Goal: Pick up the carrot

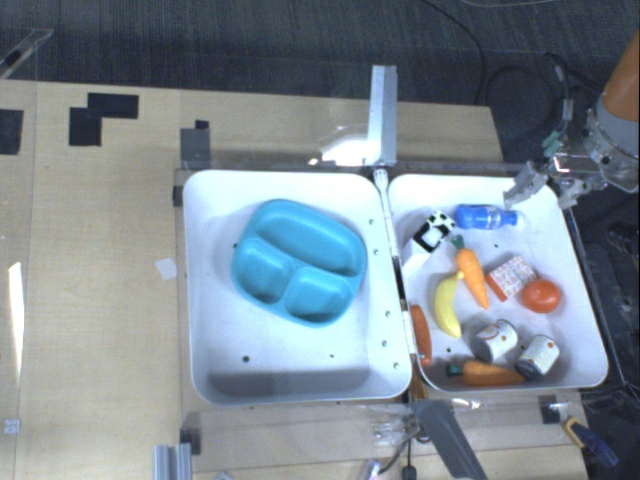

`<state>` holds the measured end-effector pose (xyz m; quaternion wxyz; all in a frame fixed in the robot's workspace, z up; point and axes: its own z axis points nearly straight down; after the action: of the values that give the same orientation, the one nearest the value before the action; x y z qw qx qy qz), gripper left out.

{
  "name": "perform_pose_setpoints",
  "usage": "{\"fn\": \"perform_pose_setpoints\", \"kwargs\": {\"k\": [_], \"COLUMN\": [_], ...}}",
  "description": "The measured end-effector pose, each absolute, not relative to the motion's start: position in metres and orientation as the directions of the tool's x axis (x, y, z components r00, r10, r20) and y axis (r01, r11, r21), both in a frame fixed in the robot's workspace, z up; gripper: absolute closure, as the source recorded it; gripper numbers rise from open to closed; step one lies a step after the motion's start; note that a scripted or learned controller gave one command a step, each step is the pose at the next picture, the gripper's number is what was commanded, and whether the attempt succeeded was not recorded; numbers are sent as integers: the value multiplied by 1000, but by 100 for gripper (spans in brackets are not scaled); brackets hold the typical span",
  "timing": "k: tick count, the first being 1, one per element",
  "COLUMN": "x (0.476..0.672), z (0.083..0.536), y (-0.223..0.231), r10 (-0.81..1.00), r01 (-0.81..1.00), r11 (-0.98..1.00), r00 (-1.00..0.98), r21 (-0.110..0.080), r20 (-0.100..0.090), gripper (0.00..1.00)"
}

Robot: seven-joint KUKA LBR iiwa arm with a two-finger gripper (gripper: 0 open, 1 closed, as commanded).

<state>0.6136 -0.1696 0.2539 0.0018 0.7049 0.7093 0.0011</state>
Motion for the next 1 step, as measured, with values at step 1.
{"fn": "perform_pose_setpoints", "kwargs": {"k": [1], "x": [602], "z": [97], "y": [-132], "r10": [997], "r01": [997], "r11": [-74], "r00": [74], "r21": [4], "r20": [0], "gripper": [0]}}
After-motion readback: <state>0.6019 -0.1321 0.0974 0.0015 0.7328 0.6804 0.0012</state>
